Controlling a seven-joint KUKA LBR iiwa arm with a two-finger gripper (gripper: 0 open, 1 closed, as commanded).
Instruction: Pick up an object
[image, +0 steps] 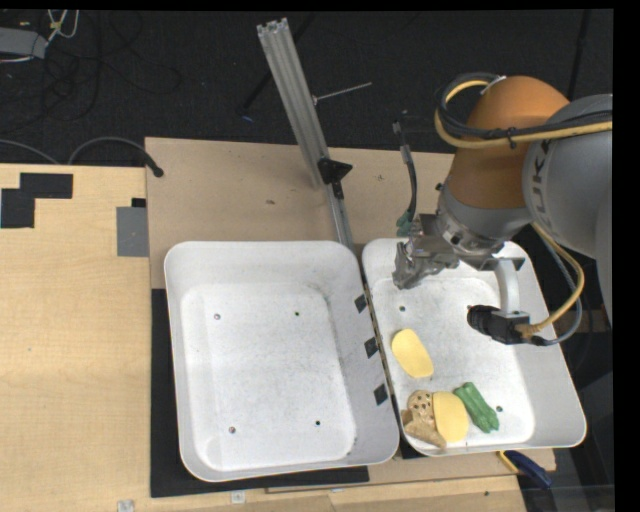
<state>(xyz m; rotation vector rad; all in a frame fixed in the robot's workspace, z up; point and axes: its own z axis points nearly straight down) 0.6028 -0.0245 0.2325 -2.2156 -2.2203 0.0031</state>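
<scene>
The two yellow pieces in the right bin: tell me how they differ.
The upper yellow piece lies alone on bare bin floor; the lower yellow piece is crowded between a speckled tan item and a green item. The upper looks rounder, the lower longer. Both are plain yellow.

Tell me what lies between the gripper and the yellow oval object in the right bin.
Nothing: in the camera view, bare white bin floor separates the gripper from the yellow oval object.

A grey robot arm (560, 160) with an orange band reaches in from the right, its wrist angled down and leftward, ending in a gripper (408, 268) pointing downward.
</scene>
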